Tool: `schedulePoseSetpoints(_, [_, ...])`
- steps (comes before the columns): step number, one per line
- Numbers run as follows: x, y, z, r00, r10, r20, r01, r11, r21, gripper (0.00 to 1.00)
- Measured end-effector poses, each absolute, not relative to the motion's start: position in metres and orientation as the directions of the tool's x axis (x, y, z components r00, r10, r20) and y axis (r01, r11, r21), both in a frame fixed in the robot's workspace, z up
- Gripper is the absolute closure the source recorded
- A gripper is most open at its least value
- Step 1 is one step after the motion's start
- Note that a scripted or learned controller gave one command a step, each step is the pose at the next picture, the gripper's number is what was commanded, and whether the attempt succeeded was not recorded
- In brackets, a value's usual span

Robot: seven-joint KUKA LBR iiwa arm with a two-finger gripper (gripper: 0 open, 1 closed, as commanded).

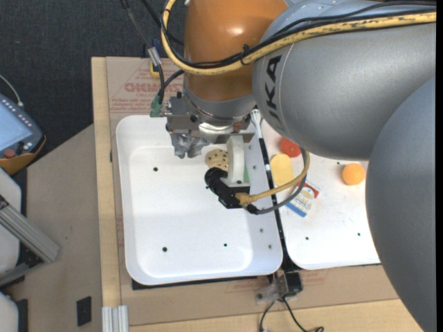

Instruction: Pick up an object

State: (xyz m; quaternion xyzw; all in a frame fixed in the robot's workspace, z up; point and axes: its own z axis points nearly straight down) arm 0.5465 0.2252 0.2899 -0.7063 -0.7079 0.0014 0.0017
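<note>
My gripper (183, 145) hangs low over the back part of the left bin (180, 254), under the orange wrist band. Just to its right, a small tan disc with dark holes (217, 158) lies on the bin floor, partly hidden by the robot's bracket. The gripper is beside the disc, and nothing shows in its grasp. In the right bin (332, 254) lie a yellow rounded object (281, 168), a red object (289, 147), an orange ball (353, 174) and a blue and white packet (305, 200).
The bins sit side by side on a cardboard sheet (111, 185), their shared rims (275, 220) running down the middle. The large grey arm covers the right bin's back and right side. A screen (15, 126) stands off the bench to the left.
</note>
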Motion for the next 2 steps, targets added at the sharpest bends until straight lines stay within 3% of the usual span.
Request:
schedulePoseSetpoints(1, [0.524,0.194,0.398,0.002,1.000,0.005,1.000,-0.002,0.012,1.00])
schedulePoseSetpoints(2, [0.477,0.143,0.372,0.005,1.000,-0.002,1.000,-0.005,-0.006,1.00])
